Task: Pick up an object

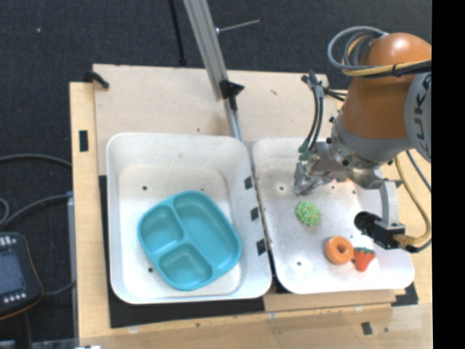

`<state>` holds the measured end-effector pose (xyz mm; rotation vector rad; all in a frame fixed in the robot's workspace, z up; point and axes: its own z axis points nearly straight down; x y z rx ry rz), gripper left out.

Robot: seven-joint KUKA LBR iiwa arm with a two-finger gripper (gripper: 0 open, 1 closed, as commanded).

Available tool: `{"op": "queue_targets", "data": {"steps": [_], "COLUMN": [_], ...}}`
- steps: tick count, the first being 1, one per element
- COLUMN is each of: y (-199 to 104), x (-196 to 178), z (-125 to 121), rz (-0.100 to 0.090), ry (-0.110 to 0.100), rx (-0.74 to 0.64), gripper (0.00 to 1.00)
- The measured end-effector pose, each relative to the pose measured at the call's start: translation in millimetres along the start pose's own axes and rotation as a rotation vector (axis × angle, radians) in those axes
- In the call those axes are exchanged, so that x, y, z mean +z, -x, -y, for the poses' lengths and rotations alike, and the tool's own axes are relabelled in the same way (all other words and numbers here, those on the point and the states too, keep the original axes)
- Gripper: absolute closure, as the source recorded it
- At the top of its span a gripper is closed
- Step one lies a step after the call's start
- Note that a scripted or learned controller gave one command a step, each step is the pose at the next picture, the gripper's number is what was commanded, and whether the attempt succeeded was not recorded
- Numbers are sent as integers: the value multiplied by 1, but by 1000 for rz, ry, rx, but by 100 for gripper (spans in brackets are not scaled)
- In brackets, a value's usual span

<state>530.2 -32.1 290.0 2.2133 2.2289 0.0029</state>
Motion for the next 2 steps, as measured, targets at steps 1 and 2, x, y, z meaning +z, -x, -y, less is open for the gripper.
{"op": "queue_targets", "data": {"steps": [1,2], "y": [-53,-98], "x": [3,9], "z": [14,20], "rz": [0,0], "ry": [0,-1], "rx": [-1,0], "gripper": [100,100]}}
